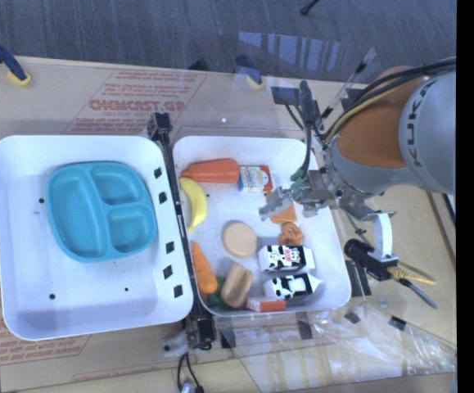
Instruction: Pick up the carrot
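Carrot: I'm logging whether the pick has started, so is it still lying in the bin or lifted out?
Lying in the right bin: the carrot rests flat beside its left wall, and the gripper is apart from it.

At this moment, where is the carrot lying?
The carrot lies in the right bin, along its left wall toward the near corner, just below the banana and beside the tan bread roll.

The arm point(421, 150) is a thick, rounded grey tube with a broad orange band point(372, 133) and dark letters on its right side. Black and yellow cables point(384, 84) run along it. The gripper point(290, 199) is metal grey.
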Robot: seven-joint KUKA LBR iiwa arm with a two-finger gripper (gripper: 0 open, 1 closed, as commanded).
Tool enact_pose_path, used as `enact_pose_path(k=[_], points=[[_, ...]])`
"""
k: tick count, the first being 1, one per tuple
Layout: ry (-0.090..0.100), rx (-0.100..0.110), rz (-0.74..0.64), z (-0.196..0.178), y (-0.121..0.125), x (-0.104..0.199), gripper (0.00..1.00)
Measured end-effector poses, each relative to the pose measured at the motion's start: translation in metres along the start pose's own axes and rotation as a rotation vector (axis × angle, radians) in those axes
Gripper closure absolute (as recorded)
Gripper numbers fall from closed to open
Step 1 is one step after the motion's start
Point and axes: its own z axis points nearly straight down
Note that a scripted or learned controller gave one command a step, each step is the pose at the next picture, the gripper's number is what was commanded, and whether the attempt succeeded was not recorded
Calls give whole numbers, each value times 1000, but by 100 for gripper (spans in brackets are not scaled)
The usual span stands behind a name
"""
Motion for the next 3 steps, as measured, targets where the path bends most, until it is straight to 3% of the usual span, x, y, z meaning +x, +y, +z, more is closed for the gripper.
enact_pose_path(k=[1,2,3], points=[[2,8,-142,114,55,-14,0],[-5,-4,-290,123,80,-54,0],[-7,-2,-299,112,81,-54,100]])
